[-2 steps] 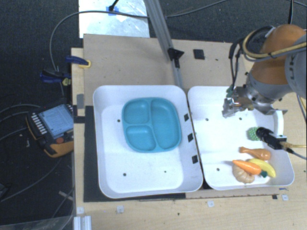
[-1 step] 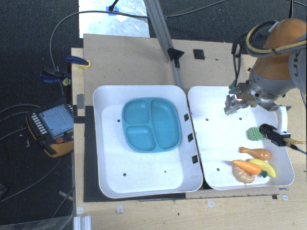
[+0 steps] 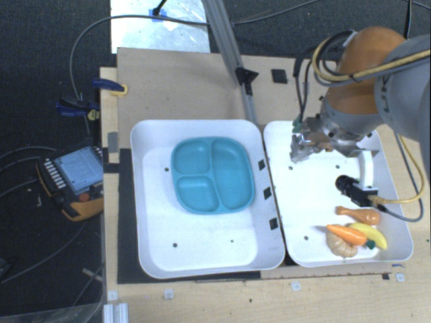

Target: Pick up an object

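The claw (image 3: 301, 148) hangs over the far left part of the right bin (image 3: 296, 207), above bare floor. I cannot tell how far open it is, and nothing shows in its grip. The things to pick are packed close in that bin's near right corner, well apart from the claw: a drumstick (image 3: 360, 214), a carrot (image 3: 342, 233), a banana (image 3: 372, 235) and a beige piece (image 3: 342, 247). The drumstick looks the best target, lying at the cluster's edge. Cross over first, then descend, turn the claw to close across its narrow end, and keep clear of the bin wall.
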`<state>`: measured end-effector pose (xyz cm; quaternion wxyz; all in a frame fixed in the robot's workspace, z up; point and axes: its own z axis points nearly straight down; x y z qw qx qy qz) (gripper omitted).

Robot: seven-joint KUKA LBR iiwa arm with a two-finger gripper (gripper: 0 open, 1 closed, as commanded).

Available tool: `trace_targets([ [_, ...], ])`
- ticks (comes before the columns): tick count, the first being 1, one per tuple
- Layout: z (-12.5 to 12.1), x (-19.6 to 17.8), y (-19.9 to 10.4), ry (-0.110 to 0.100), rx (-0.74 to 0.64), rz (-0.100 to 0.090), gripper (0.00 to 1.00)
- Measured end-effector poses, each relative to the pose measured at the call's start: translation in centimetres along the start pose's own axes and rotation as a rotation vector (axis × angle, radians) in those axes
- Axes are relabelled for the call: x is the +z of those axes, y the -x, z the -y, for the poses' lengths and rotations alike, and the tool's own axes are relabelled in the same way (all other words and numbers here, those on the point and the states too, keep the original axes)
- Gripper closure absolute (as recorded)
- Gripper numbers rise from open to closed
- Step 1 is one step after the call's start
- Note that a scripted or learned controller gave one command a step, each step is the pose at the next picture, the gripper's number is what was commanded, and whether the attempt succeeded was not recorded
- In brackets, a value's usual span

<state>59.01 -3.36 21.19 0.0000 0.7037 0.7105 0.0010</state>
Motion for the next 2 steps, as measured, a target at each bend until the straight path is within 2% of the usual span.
trace_targets([
  [1,-0.1,-0.1,-4.6,0.0,-0.001,-0.001,1.0],
  [2,-1.3,-1.4,-9.3,0.002,-0.001,-0.001,1.0],
])
